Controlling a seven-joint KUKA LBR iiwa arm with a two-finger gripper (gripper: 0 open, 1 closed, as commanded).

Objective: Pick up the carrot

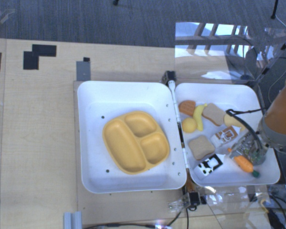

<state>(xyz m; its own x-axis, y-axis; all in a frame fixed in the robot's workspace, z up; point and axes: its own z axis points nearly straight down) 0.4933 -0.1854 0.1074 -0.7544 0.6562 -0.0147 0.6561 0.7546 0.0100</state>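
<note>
The carrot [244,163] is seen low in the right bin [264,178], near its right wall, just under the gripper [248,150]; it is small, orange and smooth, with a green end. It could be knocked away or missed, because it is round and may roll; whether the gripper is closed cannot be told.

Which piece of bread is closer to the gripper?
The bread slice at the back of the right bin and the one by the black-and-white card look about equally far from the gripper; I can't tell.
</note>
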